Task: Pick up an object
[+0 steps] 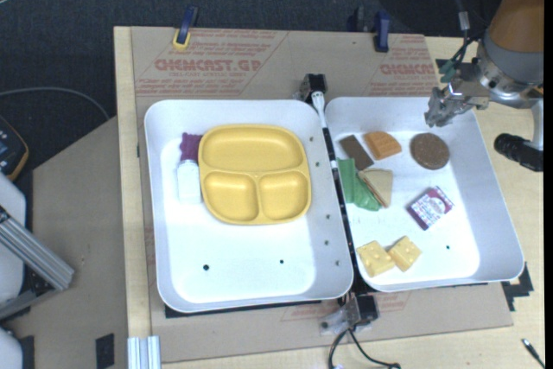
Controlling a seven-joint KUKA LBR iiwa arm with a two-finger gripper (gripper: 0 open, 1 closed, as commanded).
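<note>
My gripper (439,112) hangs over the far edge of the right bin (494,212), just above and beside a round brown cookie (429,151). Nothing shows between its small metal tips. Also in this bin lie an orange cracker (382,144), a dark brown bar (355,151), a green piece (353,186) under a tan sandwich wedge (378,182), a purple packet (429,207) and two yellow cheese cubes (389,256).
The left bin (173,264) holds a yellow divided tray (254,173), with a purple item (189,145) and a white bottle (187,182) at its left side. Blue and yellow clamps (184,30) sit on the board's far edge.
</note>
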